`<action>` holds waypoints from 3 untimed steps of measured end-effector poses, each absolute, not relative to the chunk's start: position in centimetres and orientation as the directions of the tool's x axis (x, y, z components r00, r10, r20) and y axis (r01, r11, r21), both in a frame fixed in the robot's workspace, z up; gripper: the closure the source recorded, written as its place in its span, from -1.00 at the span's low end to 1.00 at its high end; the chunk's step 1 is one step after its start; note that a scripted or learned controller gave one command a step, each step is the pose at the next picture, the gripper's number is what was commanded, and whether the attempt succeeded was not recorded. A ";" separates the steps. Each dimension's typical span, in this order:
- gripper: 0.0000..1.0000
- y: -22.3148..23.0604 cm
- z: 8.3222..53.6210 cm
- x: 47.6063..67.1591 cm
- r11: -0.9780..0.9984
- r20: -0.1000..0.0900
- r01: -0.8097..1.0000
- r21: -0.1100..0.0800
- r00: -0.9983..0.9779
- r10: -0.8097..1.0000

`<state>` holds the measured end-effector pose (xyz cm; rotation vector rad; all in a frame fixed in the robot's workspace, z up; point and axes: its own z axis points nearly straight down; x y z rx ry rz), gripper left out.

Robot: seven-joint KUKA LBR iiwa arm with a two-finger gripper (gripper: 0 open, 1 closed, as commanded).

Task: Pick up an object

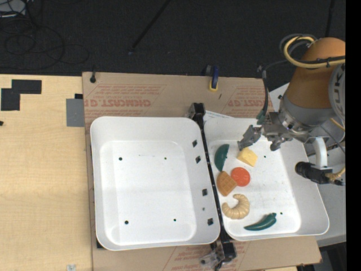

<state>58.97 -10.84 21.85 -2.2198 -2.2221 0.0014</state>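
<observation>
The right bin [307, 208] holds several toy foods: a yellow wedge [247, 157], a red tomato [241, 177], an orange waffle piece [226, 183], a tan croissant [237, 206], a dark green pepper [220, 156] and a green chili [260, 223]. My gripper [263, 139] hangs over the bin's far side, just above and to the right of the yellow wedge. Its fingers [249, 135] are spread open with nothing between them.
The left bin [107, 151] sits beside the right one, with a black divider clip strip [206, 168] running between them. Both bins rest on a cardboard sheet [141, 97]. A wooden bench top [39, 174] lies to the left.
</observation>
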 end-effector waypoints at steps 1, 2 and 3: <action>-1.00 -14.0 14.8 49.0 -0.005 0.004 1.000 -0.014 0.005 1.000; -1.00 -18.8 24.7 55.6 0.003 -0.005 1.000 0.009 -0.002 1.000; -1.00 -21.5 43.8 53.4 0.001 -0.007 1.000 0.014 -0.001 1.000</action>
